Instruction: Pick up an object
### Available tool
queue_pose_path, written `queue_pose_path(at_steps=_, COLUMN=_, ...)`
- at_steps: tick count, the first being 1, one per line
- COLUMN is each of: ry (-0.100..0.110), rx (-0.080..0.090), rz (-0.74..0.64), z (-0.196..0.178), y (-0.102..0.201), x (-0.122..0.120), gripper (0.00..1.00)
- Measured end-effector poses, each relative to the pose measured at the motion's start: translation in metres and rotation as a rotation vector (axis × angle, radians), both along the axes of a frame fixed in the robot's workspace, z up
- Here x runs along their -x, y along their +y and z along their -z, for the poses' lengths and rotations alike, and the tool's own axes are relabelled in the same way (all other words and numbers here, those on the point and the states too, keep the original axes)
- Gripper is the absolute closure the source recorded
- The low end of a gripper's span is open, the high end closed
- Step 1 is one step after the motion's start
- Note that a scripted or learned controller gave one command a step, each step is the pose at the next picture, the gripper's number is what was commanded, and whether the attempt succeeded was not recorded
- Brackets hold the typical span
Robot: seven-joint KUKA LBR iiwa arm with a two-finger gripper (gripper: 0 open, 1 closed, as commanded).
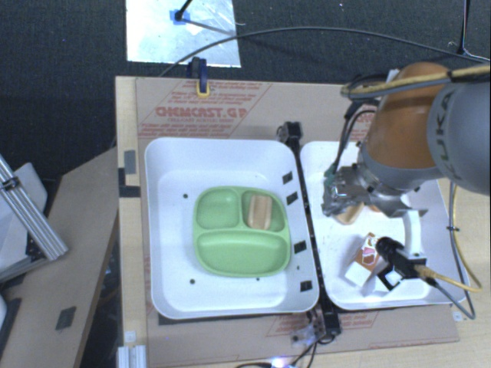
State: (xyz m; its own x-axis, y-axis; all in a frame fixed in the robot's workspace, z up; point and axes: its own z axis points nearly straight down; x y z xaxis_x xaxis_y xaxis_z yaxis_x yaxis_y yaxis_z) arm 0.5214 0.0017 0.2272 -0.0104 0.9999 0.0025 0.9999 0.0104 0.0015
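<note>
We see the gripper [343, 202] low in the right bin [328, 167], maybe touching a tan thing [350, 213]; can't tell its grip. Green plate [242, 253] sits left.

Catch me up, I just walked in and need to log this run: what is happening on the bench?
The arm's gripper is low in the right bin, by a tan object; a grasp cannot be confirmed. A small brown-and-white item lies nearer the front. The left bin holds a green divided plate with a tan piece.
</note>
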Motion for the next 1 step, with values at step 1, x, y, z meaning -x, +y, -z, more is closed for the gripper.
queue_pose_path(at_steps=1, ry=0.000, rx=0.000, rz=0.000, z=-0.0082, y=0.0558, x=-0.0004, gripper=1.00)
